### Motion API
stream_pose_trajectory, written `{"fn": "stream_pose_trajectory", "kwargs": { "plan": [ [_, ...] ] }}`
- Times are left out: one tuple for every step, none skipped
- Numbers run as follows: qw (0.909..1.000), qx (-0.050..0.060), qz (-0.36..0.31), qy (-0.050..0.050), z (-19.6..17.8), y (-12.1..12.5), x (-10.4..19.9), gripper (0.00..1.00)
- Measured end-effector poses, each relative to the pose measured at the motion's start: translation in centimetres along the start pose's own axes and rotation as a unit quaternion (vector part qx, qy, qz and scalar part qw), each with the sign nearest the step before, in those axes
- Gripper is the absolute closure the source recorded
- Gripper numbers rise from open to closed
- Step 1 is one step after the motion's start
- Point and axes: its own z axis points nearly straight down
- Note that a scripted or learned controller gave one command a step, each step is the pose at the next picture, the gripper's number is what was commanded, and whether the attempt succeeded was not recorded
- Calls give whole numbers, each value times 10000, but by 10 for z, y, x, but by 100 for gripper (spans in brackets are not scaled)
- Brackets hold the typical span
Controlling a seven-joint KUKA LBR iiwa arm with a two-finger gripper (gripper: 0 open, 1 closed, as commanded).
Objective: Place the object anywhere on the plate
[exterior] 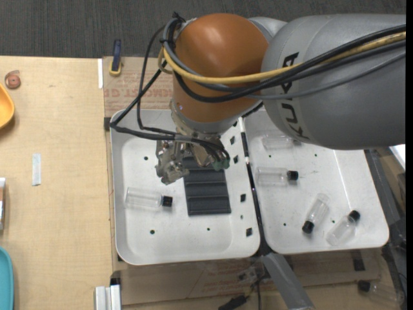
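Clear vial lies in left bin, below-left of jaws; jaw state unclear.

Even bright light; soft shadows

Taking the black ribbed plate in the left bin as the reference: the arm hangs right over its far end, with the gripper just off its upper-left corner, so that side is crowded. Cables loop across behind it too. Left of the plate a clear vial with a black cap lies near, leaving a narrow lane between them. The bin floor nearer the camera than the plate is bare white, good room there. Right of the plate there's a thin strip, then the wall between the bins. Beyond that, the right bin has three vials scattered, with gaps between them.
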Motion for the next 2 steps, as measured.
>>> {"fn": "stream_pose_trajectory", "kwargs": {
  "plan": [
    [9910,1,-1336,15,10,16,37,100],
    [9715,3,-2372,-2,-156,-24,-1,100]
  ]
}}
